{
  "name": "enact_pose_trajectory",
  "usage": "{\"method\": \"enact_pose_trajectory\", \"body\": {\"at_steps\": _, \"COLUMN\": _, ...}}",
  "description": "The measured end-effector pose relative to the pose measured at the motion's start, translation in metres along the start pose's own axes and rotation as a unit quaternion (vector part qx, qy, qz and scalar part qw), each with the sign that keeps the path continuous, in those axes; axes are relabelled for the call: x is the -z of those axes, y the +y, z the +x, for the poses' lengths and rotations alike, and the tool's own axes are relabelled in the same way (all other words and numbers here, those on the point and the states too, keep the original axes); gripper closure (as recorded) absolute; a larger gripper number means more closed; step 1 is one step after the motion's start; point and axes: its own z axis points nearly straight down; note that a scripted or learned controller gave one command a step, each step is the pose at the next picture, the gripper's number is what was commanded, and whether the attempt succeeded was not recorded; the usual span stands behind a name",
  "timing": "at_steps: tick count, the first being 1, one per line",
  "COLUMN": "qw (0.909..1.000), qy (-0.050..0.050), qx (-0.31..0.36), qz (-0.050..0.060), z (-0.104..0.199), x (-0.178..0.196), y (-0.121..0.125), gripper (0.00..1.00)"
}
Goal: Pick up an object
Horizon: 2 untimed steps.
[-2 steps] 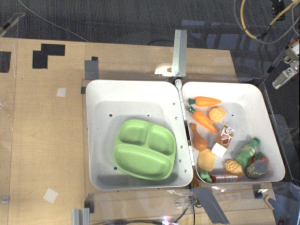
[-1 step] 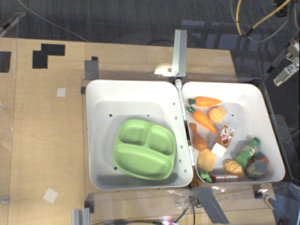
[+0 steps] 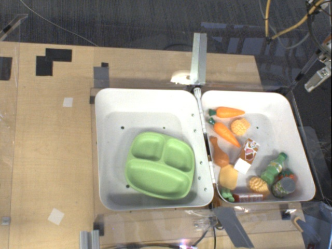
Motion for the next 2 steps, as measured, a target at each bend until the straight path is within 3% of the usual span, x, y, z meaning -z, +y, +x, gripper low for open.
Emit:
{"method": "enact_pose_trajectory", "body": {"at_steps": 1, "qw": 0.997, "qy": -0.007, "qx": 0.074, "qz": -0.023, "z": -0.007, "x": -0.101, "y": -0.009, "gripper": 1.0}}
{"method": "enact_pose_trajectory", "body": {"at_steps": 2, "qw": 0.9972, "qy": -0.003, "qx": 0.073, "qz": -0.017, "z": -0.006, "x": -0.083, "y": -0.012, "gripper": 1.0}}
